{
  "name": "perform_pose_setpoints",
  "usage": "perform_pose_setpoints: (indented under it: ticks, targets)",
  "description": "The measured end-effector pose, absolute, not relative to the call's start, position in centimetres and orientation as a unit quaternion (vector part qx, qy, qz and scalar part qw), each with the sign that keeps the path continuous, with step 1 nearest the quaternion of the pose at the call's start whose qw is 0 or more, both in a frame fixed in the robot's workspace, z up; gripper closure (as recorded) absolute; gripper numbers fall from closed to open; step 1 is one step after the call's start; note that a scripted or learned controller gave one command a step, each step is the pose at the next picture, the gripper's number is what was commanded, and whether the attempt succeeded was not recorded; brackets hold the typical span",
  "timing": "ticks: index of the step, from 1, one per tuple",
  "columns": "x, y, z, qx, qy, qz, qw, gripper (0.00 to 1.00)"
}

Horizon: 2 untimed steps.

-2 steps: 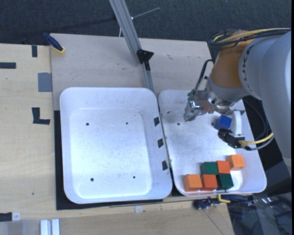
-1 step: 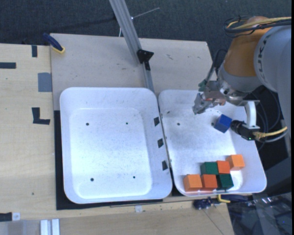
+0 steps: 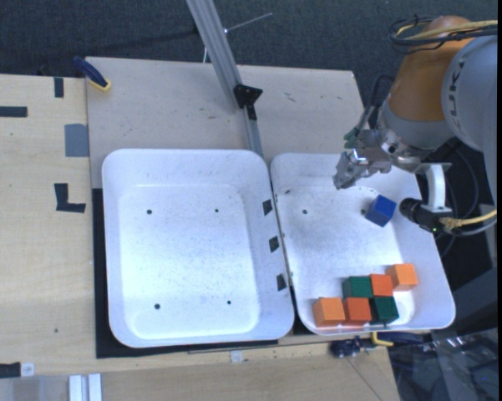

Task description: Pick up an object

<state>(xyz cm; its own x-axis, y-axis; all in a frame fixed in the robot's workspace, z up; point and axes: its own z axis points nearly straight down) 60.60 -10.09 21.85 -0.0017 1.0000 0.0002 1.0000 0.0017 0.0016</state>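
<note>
The arm (image 3: 434, 82) reaches in, end effector (image 3: 348, 174) angled downward.

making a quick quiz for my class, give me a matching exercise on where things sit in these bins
Things:
1. blue block
2. gripper
3. orange and green blocks
4. left bin

Places:
A. near edge of the right bin
B. beside the right bin, bearing only small dark specks
C. far part of the right bin, left of the blue block
D. alone in the right bin, just right of the gripper

Pairs: 1-D, 2-C, 3-A, 4-B
</note>
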Motion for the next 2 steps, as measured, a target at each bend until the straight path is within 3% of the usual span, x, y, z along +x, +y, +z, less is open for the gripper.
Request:
perform_pose_setpoints:
  ticks: [2]
  targets:
    - [57.3,0.6,21.3,0.705,0.709,-0.0007,-0.002,1.0]
